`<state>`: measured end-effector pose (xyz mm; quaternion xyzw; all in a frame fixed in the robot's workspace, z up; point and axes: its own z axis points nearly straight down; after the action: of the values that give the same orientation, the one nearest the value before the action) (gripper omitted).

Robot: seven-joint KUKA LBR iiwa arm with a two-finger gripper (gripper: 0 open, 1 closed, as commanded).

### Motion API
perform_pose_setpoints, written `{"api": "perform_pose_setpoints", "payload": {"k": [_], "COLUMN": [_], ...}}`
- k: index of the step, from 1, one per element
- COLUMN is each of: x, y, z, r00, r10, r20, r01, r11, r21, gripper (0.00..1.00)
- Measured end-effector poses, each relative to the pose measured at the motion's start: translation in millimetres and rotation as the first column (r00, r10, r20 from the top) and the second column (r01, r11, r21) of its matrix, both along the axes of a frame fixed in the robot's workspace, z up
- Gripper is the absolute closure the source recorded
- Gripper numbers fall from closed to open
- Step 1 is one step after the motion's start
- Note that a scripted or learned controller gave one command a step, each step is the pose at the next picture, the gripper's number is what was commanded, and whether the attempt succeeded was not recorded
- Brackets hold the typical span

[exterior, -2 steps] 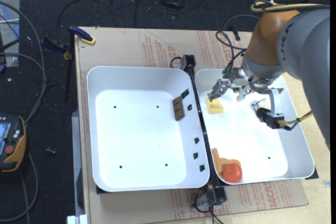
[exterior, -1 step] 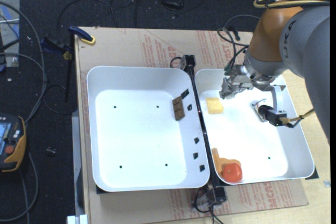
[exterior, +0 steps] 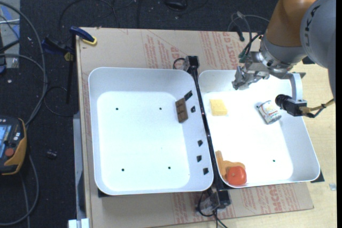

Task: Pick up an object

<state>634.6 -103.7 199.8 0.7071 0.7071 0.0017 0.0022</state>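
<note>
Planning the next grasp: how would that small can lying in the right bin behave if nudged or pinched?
The small can lies on its side, so a nudge would probably roll it. Its rounded, glossy wall may slip between fingers. It looks rigid and probably light.

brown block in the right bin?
No, the brown rectangular block lies in the left white bin, against its right wall; the right white bin holds the yellow square piece.

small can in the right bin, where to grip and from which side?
Judging by its pose, grip the small can across its round body, coming straight down. It lies tilted on its side, apart from the yellow block, with bare bin floor around it for the fingers.
</note>
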Motion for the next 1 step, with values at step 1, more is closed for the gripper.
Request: {"api": "perform_pose_setpoints", "payload": {"k": [1], "x": [0.6], "y": [-0.1], "z": [34.5], "r00": [1.000], "r10": [0.000], "r20": [-0.002], "r01": [0.000], "r11": [1.000], "r21": [0.000], "gripper": [1.00]}}
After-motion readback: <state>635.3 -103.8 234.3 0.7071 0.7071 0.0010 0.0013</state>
